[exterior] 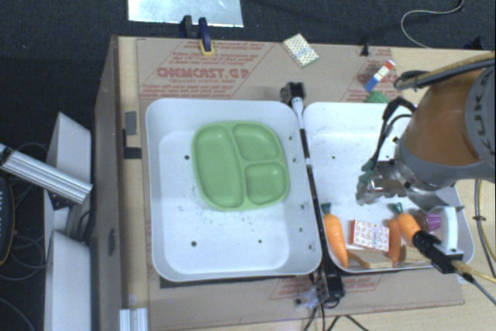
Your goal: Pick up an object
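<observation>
The arm reaches in from the right over the right bin (341,124). Its gripper (377,188) hangs low above the bin floor, a little above the objects piled at the near edge. Those objects are an orange toy carrot (335,236) at the near left corner, a red-and-white patterned card (369,235) beside it, a second orange carrot piece (404,227) and a small purple item (432,222) to the right. Nothing shows between the fingers, and I cannot make out how they stand.
A green divided plate (239,165) lies in the left bin (167,190). Behind the bins on the cardboard lie a yellow patterned block (300,49), a red-white-blue item (379,76) and a blue clamp (203,33). A black divider runs between the bins.
</observation>
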`<state>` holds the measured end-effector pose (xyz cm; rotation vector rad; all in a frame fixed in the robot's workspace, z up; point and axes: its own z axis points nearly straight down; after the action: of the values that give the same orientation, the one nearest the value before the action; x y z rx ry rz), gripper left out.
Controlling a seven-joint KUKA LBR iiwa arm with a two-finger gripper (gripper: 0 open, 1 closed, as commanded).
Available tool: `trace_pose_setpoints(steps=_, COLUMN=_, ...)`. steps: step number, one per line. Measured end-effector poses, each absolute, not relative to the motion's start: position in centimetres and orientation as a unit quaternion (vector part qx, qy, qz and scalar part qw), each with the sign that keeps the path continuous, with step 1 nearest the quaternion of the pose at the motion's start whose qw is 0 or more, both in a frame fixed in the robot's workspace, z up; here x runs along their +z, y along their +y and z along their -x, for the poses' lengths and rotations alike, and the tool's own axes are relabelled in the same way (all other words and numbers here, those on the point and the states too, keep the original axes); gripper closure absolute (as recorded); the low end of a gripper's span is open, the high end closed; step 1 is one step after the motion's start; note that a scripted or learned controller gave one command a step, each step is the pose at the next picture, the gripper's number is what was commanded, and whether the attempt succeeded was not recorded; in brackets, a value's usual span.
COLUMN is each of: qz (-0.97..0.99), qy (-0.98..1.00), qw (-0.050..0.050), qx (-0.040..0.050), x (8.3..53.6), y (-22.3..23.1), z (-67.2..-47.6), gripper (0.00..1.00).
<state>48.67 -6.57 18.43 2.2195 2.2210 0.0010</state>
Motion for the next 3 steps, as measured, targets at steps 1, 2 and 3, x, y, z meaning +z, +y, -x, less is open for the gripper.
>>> trace_pose_setpoints(steps=1, qz=-0.706, qy=0.709, qw=0.001, qx=0.0012, x=21.9, y=-3.7, z=-48.7, gripper=1.0)
trace_pose_setpoints(steps=2, qz=-0.706, qy=0.709, qw=0.001, qx=0.0012, x=23.2, y=-0.2, z=-48.7, gripper=1.0)
trace_pose_setpoints(steps=3, qz=-0.705, qy=0.709, qw=0.001, qx=0.0005, x=21.4, y=3.5, z=-58.7, gripper=1.0)
